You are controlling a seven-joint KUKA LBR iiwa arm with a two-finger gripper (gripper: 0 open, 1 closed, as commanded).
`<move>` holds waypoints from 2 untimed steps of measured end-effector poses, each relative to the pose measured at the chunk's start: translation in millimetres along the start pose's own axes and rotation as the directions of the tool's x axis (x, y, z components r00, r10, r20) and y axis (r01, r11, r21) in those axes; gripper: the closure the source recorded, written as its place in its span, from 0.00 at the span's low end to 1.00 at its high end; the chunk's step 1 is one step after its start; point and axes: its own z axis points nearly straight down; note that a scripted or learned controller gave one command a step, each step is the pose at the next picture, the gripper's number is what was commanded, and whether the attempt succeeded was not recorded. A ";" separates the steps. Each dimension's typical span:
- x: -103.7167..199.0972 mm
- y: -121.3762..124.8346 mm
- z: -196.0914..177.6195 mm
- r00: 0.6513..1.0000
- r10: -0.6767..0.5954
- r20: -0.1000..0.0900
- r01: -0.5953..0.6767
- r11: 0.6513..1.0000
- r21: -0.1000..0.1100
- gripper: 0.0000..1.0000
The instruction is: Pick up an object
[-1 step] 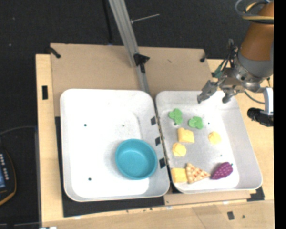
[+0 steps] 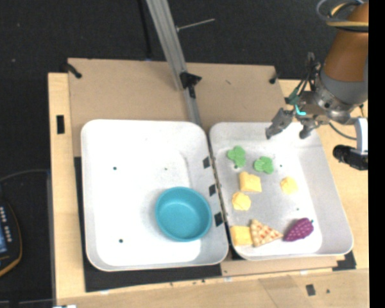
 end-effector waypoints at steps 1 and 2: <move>-6.6 -6.2 45.2 1.000 0.005 0.001 -0.005 1.000 0.005 0.00; -16.5 -9.7 103.4 1.000 0.005 0.001 -0.005 1.000 0.005 0.00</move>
